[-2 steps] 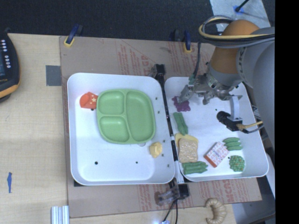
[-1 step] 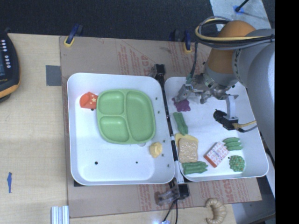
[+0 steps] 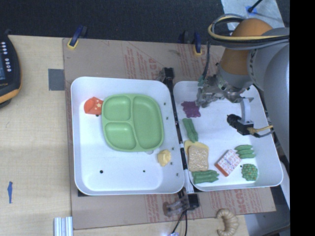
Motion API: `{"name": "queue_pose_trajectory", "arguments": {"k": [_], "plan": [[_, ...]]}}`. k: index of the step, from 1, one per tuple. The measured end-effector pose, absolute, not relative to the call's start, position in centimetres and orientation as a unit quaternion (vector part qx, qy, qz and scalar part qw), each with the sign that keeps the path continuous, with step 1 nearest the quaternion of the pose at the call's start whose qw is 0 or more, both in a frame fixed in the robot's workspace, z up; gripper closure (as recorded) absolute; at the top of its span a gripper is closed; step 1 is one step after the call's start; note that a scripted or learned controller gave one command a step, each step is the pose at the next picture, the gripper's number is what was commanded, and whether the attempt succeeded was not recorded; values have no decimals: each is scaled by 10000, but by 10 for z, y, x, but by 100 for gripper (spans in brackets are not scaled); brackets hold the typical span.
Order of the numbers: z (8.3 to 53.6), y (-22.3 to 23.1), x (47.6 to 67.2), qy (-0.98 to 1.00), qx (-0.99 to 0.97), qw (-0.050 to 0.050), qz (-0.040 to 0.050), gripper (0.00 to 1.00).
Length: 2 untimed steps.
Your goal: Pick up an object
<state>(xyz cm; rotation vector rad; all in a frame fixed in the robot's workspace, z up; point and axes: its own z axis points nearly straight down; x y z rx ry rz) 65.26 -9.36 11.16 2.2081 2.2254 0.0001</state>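
Camera view: the gripper (image 3: 205,98) hangs low at the far left of the right bin (image 3: 221,183), just right of a purple piece (image 3: 191,109); whether it is open or closed I cannot tell; nothing shows in its grasp. Nearer lie a green pod (image 3: 190,129), a bread slice (image 3: 198,158), green beans (image 3: 205,176), a red-and-white packet (image 3: 228,162) and a green cluster (image 3: 249,171). The left bin (image 3: 88,176) holds a green tray (image 3: 133,122), a red piece (image 3: 92,105) and a yellow piece (image 3: 164,157).

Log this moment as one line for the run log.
arm: over right bin | gripper: above purple toy, nothing seen held | left bin: green plate | status: pick not done
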Motion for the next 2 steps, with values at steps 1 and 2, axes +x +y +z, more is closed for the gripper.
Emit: {"name": "queue_pose_trajectory", "arguments": {"k": [1, 2], "plan": [[111, -94, 652, 7100, 7042, 30, -3, 0], [143, -172, 656, 7062, 7080, 22, -9, 0]]}}
